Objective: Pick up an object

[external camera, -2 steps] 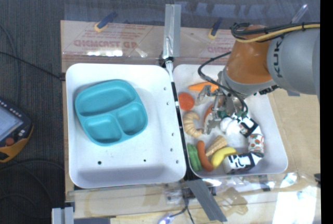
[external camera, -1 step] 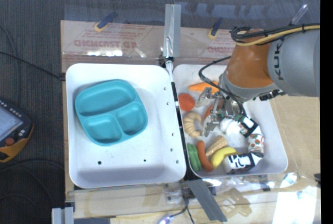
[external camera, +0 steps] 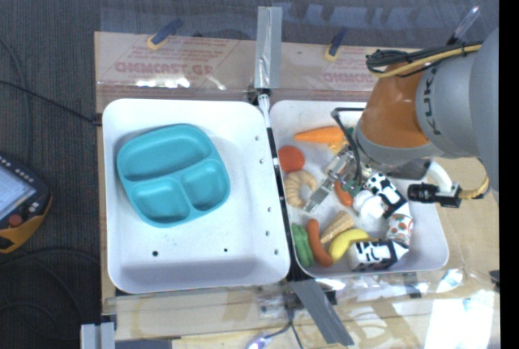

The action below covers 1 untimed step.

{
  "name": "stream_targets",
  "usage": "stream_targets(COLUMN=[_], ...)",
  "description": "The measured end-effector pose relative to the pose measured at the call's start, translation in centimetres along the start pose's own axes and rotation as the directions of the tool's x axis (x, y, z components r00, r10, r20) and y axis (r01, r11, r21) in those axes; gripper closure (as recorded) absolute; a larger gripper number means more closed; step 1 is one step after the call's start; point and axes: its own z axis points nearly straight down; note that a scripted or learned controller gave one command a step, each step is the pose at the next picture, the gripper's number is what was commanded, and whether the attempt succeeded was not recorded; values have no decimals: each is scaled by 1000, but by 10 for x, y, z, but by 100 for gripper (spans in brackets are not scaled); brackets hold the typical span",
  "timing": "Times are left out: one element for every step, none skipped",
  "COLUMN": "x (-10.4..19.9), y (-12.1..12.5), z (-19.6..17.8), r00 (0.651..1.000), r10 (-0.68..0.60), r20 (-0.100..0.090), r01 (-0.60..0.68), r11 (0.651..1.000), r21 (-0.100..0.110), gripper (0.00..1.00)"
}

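My gripper (external camera: 328, 181) is low inside the right bin (external camera: 438, 246), reaching in from the right under the grey arm with its orange band. Its tip is over the tan pretzel-like toy (external camera: 298, 187), just right of it. An orange carrot (external camera: 320, 135) lies behind the gripper and a red tomato (external camera: 291, 157) sits to its left. In front lie a green vegetable (external camera: 302, 245), a red sausage (external camera: 317, 243) and a yellow banana (external camera: 347, 241). Black-and-white toys (external camera: 378, 252) lie at the front right. I see nothing clearly held.
The left bin (external camera: 235, 258) holds a teal divided plate (external camera: 172, 173). A raised divider between the two bins runs just left of the tomato. A handheld controller (external camera: 16, 201) lies on the floor at the far left.
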Motion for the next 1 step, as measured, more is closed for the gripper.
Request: stream_targets(x=[31], y=[-30], z=[-1], r00=[997], r10=[79], r20=[5], r01=[-79], r11=[997], r21=[-1], gripper=[0])
